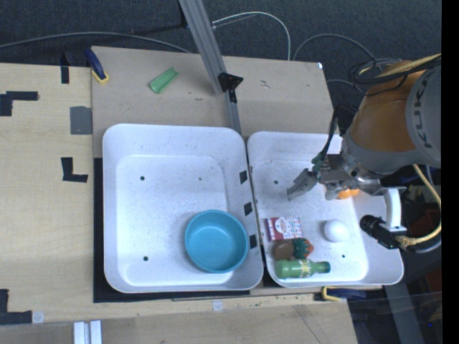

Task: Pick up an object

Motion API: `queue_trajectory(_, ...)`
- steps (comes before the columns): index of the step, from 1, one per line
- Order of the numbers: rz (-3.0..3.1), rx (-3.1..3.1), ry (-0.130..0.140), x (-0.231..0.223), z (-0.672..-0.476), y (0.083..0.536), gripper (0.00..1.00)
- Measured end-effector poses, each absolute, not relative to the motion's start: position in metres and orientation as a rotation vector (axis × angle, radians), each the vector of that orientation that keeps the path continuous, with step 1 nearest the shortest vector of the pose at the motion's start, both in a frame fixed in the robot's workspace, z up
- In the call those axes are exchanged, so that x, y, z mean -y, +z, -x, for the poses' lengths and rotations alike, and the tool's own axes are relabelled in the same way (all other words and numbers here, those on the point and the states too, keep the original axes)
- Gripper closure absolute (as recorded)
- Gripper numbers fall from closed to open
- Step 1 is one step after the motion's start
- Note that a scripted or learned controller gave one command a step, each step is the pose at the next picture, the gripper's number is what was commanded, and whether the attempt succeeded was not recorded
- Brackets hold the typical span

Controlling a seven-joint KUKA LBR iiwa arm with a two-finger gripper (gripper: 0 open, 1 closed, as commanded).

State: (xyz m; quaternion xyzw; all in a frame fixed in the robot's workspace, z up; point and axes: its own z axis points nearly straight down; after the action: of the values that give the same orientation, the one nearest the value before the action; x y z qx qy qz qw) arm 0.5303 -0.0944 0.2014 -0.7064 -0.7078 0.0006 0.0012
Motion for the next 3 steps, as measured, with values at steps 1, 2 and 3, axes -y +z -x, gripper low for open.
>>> queue_trajectory(1,2.217,2.222,0.002,0.095,-0.530,0.201,0.00)
queue_trajectory(2,2.215,2.219,0.009,0.092,-0.526,0.137,0.00)
queue_trajectory(3,2.226,2.225,-0.015,0.092,-0.531,0.095,0.00)
